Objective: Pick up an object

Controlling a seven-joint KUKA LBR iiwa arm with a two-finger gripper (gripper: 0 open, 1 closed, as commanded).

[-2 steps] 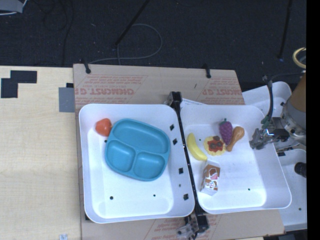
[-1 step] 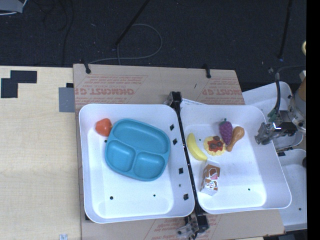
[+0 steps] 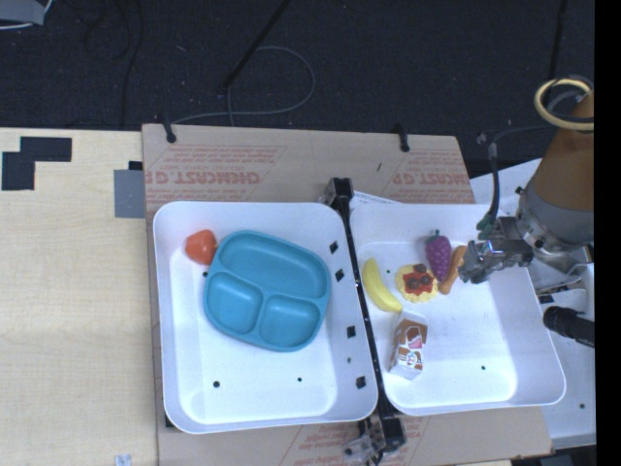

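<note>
Hovering my gripper [image 3: 473, 263] right of centre in frame | carrot [image 3: 451, 268] just to its left, long axis near-vertical, beside grapes [image 3: 439, 254] | finger state: cannot tell

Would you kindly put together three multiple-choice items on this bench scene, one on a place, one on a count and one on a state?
1. Where does the blue divided plate lie?
A. in the left bin
B. in the right bin
C. on the wooden bench top

2. How many compartments does that plate have?
A. two
B. three
C. five

3. How does the small carton sit?
A. inside the plate
B. between the gripper's fingers
C. loose on the right bin's floor

Answers:
1 A, since the left bin surrounds it, beside the tomato.
2 B, one large and two small.
3 C, it sits in the right bin, below the banana and apart from the gripper.
</note>
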